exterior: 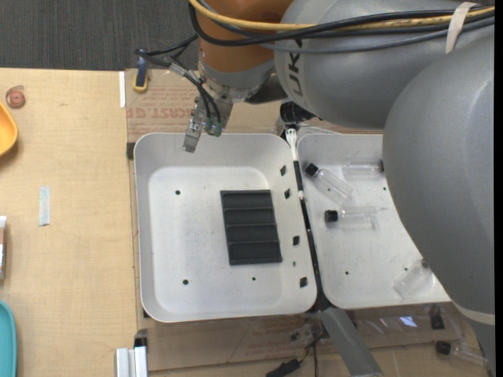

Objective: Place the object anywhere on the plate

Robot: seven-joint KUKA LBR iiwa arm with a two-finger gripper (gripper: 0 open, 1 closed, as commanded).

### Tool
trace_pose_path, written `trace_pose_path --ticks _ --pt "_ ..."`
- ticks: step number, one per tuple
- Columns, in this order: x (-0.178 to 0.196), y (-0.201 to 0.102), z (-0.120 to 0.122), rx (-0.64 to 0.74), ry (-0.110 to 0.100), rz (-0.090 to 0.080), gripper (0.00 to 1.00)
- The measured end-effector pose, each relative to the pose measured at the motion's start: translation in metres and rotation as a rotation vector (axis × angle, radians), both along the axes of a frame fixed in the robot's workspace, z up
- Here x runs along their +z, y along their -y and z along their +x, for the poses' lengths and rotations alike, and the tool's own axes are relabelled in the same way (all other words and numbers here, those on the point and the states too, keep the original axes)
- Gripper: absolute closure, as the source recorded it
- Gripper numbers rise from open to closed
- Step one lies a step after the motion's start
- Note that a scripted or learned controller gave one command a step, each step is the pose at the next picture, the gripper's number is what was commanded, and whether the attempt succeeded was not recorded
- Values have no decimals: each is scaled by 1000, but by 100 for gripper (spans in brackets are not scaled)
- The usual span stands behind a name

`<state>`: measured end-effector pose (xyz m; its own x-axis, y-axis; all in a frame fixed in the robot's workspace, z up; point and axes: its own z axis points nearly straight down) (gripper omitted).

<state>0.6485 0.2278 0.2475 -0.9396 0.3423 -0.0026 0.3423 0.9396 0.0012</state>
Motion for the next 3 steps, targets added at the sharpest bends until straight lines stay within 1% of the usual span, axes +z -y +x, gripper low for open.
trace_pose_path --ticks 1,2,3 --pt "-126 4 -13 103 -1 0 100" --pt "-155 51 -37 439 -1 0 100" --pt "-154 29 -37 807 2 0 100"
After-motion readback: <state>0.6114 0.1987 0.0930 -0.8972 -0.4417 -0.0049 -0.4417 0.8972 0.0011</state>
